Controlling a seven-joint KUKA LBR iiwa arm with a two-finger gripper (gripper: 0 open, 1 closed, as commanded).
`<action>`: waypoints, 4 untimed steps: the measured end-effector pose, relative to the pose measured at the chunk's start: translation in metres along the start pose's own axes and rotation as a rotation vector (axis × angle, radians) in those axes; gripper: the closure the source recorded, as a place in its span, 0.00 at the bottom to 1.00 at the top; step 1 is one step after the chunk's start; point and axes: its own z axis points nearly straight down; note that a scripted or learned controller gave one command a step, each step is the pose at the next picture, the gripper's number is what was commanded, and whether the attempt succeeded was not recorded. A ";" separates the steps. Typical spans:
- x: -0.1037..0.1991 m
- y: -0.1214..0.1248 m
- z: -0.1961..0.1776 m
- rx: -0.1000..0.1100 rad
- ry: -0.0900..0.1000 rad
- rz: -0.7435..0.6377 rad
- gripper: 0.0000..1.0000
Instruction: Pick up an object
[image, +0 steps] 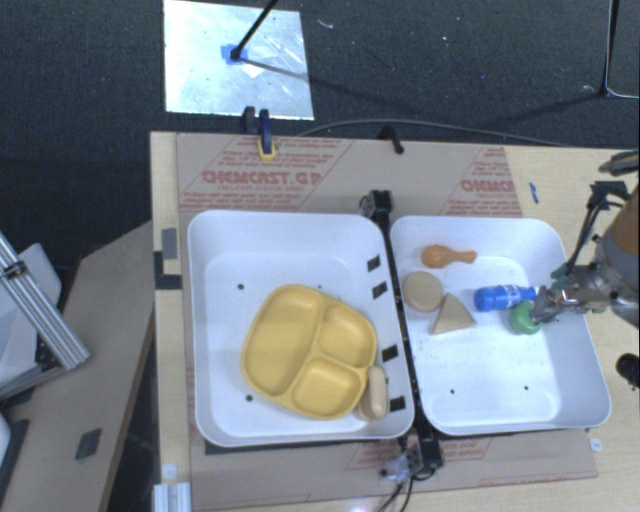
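The right bin (500, 405) holds an orange drumstick-shaped piece (446, 256), a round tan disc (422, 291), a tan wedge (453, 316), a blue cylinder (503, 297) and a small green round piece (523, 319). My gripper (546, 305) reaches in from the right edge and sits low over the right side of this bin. Its tip is right beside the green piece and the blue cylinder's right end. Whether it touches either one is unclear.
The left bin (230, 250) carries a yellow divided plate (305, 350) and a beige oblong piece (375, 392) against the plate's right corner. A black divider (395, 330) runs between the bins. The arm's body (610, 270) hangs over the right bin's right wall.
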 end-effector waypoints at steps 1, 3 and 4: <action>0.050 0.012 -0.012 0.002 0.003 -0.006 1.00; 0.159 0.034 0.007 0.006 0.005 -0.006 1.00; 0.210 0.044 0.014 0.006 0.004 -0.006 1.00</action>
